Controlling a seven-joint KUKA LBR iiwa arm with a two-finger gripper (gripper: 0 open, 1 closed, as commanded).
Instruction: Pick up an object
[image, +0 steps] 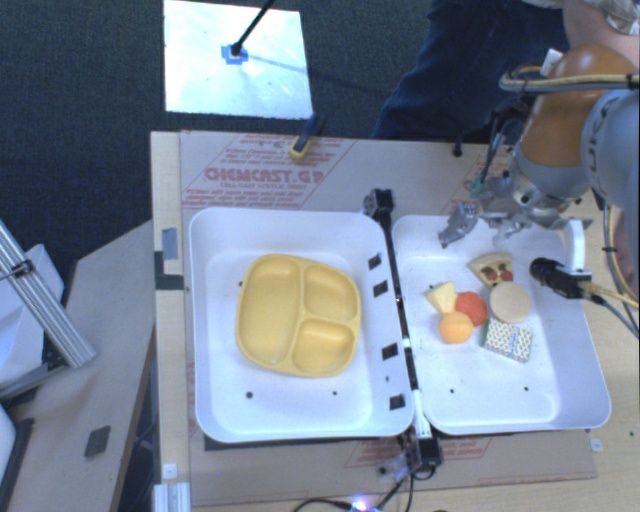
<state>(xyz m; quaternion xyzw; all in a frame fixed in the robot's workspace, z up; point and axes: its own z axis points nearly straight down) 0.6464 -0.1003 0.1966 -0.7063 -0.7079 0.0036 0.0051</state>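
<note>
We see the gripper (478, 222) w/ fingers spread, holding nothing, above the right bin (570, 400) — food pile (484, 310) untouched, so pickup's not yet started.

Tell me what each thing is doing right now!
claw: hanging over the top of the right bin, nothing between its fingers.
yellow tray: lying flat in the left bin.
orange ball: resting in the right bin, touching the red piece.
round tan disc: lying flat.
patterned box: lying flat.

One fixed camera looks down at a slant on both bins (400, 300) from above.
</note>
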